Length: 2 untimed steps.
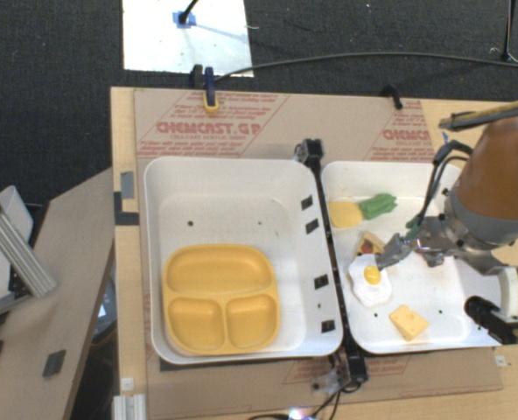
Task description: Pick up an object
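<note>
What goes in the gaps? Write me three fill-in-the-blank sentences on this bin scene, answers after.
1. The yellow divided tray lies in the ____ bin.
2. The fried egg toy has a ____ yolk.
3. The cheese wedge lies in the ____ bin.

Missing words: left; yellow; right

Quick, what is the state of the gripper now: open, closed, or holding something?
Gripper: it cannot be told. It sits low over the right bin, just above the fried egg, and nothing is seen held.
</note>
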Motion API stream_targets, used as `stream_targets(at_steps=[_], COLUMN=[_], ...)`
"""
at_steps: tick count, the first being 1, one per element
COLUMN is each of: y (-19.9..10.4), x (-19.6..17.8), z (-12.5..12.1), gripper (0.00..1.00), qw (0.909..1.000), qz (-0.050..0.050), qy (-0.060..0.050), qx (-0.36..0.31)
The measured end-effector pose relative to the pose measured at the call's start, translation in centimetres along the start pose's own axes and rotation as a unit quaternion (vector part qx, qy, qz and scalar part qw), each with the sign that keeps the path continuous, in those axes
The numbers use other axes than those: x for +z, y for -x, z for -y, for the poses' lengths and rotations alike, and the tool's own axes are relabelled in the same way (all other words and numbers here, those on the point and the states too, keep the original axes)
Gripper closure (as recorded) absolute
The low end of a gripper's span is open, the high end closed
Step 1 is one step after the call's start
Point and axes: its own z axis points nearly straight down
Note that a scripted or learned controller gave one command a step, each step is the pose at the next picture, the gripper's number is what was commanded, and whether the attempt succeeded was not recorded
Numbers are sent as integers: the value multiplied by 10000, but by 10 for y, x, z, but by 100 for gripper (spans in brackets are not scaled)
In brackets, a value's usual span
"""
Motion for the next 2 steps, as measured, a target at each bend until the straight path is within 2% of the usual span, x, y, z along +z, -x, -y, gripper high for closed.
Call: stream_targets(at_steps=[1, 2], y=[0, 9], x=[-5, 47], z=[-3, 3], gripper=[0, 0], qw=[10000, 10000], qz=[8, 5], qy=[61, 39], qx=[-12, 3])
